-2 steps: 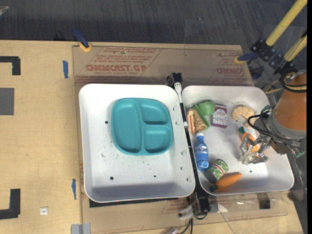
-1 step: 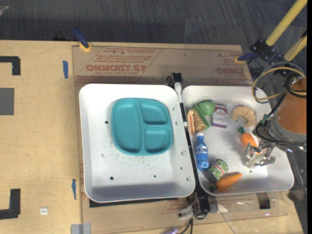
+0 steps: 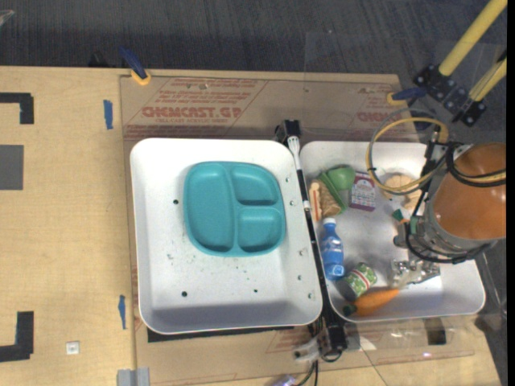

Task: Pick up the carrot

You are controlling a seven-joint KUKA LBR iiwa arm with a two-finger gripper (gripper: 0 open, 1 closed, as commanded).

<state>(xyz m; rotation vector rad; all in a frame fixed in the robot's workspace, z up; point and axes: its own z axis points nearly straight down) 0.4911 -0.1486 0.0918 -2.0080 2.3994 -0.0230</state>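
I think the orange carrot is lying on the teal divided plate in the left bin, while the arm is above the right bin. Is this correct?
Not quite. The camera view shows the orange carrot lying on the floor of the right white bin, near its front edge, beside the small green can. The teal divided plate sits in the left white bin. The arm is indeed above the right bin.

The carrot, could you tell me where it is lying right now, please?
The carrot lies at the near edge of the right bin, just below the small green can and the gripper.
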